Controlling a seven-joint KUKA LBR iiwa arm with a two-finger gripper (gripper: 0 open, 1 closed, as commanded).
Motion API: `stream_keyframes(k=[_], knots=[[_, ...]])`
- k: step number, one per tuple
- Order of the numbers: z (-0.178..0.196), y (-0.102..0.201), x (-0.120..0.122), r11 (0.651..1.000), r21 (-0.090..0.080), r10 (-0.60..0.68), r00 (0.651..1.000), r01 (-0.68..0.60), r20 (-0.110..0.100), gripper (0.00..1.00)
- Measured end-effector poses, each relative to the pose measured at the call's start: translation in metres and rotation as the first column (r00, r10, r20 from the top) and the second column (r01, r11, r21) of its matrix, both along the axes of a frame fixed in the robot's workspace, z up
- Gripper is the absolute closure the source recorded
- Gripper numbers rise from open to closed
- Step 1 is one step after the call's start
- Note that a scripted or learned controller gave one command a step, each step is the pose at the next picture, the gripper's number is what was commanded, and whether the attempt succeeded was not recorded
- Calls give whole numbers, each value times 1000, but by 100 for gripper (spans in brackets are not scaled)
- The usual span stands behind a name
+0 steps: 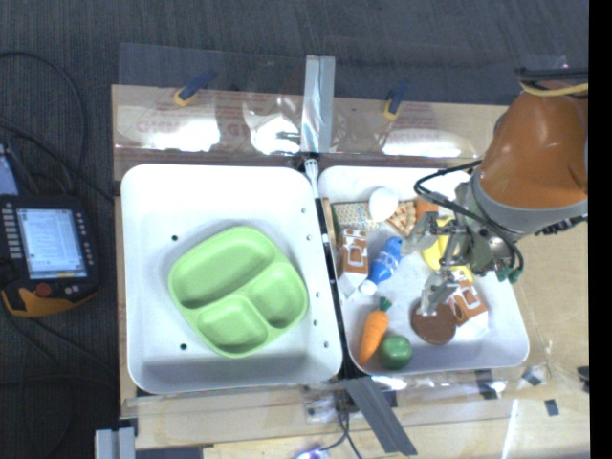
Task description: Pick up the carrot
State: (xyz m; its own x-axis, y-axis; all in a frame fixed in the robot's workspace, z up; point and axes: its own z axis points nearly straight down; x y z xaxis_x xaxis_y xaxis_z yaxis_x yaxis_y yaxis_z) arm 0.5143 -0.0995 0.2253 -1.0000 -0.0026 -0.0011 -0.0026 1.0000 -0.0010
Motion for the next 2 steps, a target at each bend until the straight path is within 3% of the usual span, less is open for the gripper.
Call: stream_keyframes(k=[1,2], knots=[[-116,3,17,992,1,-122,992,122,33,0],[-122,5,13,972,8,-233,971,233,44,0]])
